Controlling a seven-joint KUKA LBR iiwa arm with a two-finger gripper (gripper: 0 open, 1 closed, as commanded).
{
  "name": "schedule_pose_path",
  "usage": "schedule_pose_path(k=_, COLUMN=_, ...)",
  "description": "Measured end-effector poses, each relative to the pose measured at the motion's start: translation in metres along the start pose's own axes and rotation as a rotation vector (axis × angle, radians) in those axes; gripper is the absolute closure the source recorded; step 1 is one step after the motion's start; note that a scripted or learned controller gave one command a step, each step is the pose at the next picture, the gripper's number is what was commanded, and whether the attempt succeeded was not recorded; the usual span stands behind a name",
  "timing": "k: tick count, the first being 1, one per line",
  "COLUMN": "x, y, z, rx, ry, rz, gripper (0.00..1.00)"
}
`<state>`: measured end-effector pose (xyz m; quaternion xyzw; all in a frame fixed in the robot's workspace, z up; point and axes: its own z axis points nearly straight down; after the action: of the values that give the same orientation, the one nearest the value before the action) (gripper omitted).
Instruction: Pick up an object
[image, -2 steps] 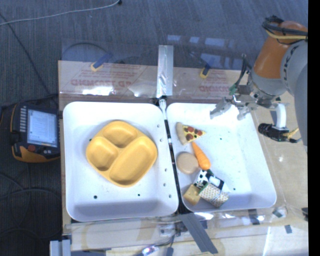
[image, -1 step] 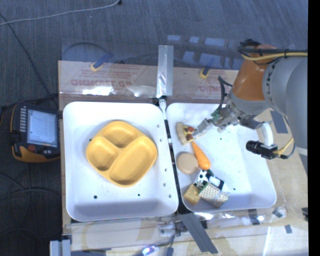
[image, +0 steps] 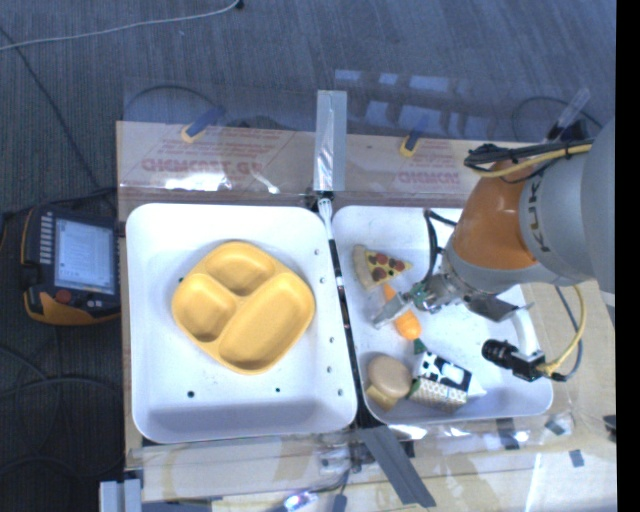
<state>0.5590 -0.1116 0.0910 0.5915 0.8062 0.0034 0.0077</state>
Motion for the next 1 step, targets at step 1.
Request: schedule_pose_path(k=1, x=0.0005, y=0.0012, z=-0.0098, rx=-0.001, ry=0.003, rz=0.001, gripper=1.0)
